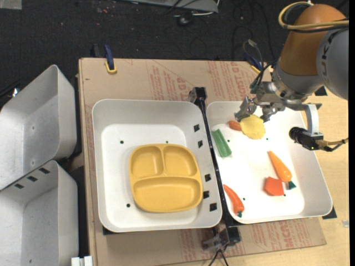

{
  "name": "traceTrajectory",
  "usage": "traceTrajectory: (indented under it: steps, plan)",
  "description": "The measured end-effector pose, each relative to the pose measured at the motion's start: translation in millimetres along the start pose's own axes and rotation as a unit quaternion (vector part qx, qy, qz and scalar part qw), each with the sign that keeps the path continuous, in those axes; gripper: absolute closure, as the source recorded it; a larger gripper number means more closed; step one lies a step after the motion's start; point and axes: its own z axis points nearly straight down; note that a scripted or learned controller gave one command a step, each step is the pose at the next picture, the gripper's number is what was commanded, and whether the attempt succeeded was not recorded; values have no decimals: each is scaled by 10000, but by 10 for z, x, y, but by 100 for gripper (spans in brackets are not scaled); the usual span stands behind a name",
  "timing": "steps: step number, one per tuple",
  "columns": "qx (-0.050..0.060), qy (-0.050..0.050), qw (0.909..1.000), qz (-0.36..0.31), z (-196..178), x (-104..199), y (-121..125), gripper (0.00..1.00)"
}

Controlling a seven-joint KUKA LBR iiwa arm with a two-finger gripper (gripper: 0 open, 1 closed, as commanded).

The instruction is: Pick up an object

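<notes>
Pincer sits low over the far end of the right bin, its two metal fingers spread apart and straddling the top of a yellow lump. Fingertips are small and partly merged with the lump's edge; cannot tell if they touch it. Nothing is lifted: the lump rests on the bin floor.

The lump is rounded, smooth, matte, roughly as wide as long, so no clear long axis. A small orange piece pokes out at its left, mostly hidden.

The arm's orange band and grey wrist cover the bin's far right corner; the arm is cut off at the frame's right.

Other contents of the right bin:
- green stick, flat, long axis running near-far, close to the left wall
- carrot, tapered, slanting, thin end toward far-left
- orange-red block just beside the carrot's near end
- chili-shaped orange piece at the near-left, slanted

Left bin holds a yellow tray with three compartments, glossy plastic, rounded corners.

Both bins stand on a brown board surface.
</notes>
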Motion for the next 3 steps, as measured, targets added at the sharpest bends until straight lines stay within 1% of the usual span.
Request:
traceTrajectory:
  steps: [1, 2, 3]
  plan:
    - [-5, 1, 10000, -5, -101, 488, -73, 100]
    - [8, 2, 10000, -6, 1, 997, -168, 100]
    - [3, 4, 10000, -14, -18, 1631, -266, 100]
